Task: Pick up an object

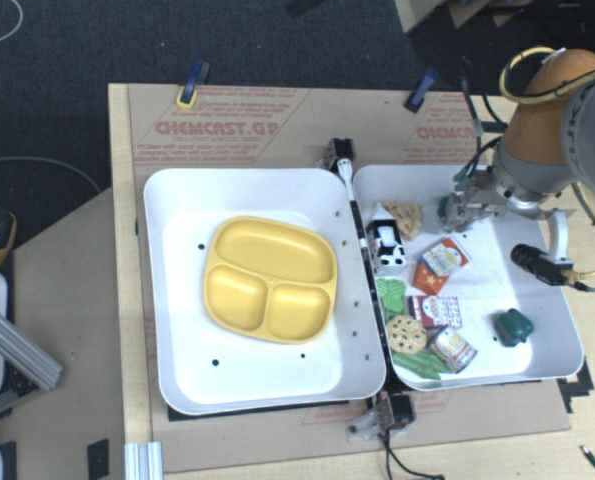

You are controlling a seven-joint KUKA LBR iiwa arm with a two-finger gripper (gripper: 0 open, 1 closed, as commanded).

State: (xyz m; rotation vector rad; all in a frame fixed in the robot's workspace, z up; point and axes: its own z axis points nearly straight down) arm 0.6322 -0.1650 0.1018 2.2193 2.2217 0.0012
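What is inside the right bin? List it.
The right bin holds small toy foods: a cookie, a red carton, a black-and-white cow carton, green pieces, and a dark green item. The pincer hangs over its upper part, covering the floor beneath.

red "chemcast gp" lettering is printed on the brown board [227, 118] behind the bins.

A yellow divided tray [270, 290] lies in a white bin [177, 348]. The other white bin [547, 353] holds a black-and-white cow-patterned piece [386, 245], a red-and-white packet [442, 264], a speckled tan cookie [407, 335] and a dark green piece [514, 327].
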